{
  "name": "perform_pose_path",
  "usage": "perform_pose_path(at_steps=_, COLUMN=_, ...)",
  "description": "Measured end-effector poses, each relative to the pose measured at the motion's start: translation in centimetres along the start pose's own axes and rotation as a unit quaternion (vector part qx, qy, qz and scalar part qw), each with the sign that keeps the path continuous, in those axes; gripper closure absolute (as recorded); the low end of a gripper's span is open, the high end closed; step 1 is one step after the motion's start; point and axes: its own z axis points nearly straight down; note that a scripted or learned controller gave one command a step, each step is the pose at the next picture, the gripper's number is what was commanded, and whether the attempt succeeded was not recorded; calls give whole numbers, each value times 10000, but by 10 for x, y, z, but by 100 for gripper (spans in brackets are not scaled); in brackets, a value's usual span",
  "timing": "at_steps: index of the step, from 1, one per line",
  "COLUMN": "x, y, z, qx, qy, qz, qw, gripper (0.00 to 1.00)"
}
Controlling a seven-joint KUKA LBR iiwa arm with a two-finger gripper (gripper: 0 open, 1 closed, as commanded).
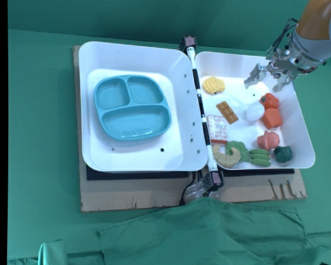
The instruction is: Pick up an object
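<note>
Presently, the gripper point(269, 80) hung open and empty at the upper right of the frame, above the right bin point(301, 127). A white egg point(255, 111) lay just below it, beside a red pepper point(269, 100).

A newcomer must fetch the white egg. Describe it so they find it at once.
Look in the right bin, the one full of toy food. Near its far right side, the egg lies just left of the red pepper and orange block. It alone is plain, smooth and white.

Glossy white plastic bins point(243, 59), matt green cloth point(44, 148) — smooth teal plastic plate point(133, 112)
</note>
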Motion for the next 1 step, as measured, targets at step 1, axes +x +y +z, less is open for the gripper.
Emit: perform_pose_path(at_steps=1, x=-8, y=-1, z=47, qx=-85, qy=-10, qz=-13, qw=10000, gripper=0)
